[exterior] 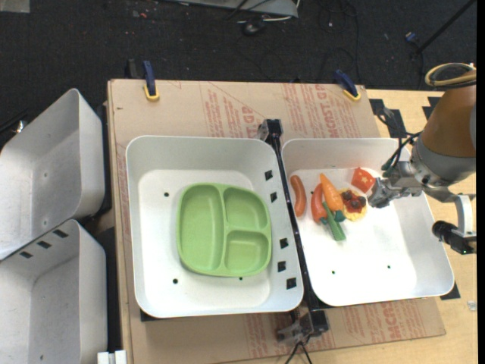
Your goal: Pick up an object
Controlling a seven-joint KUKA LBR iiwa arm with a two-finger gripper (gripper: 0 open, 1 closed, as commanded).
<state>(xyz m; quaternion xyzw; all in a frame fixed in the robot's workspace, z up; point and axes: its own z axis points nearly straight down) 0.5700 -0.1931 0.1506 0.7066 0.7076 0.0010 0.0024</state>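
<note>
Pincer [377,197] low in the right bin [394,279], at the right edge of a toy-food cluster [333,199] (sausage, carrot, tomato); finger state cannot be told. Nothing lifted yet: grasp and raise remain.

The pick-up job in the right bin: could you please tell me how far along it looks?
Done: the arm has reached into the right bin, and its claw sits low beside the cluster of toy food. In hand: nothing visibly; whether the claw has closed on anything is unclear. Left: the sausage, carrot and red piece all lie on the bin floor, so lifting is still to come. The green tray sits in the left bin.
</note>
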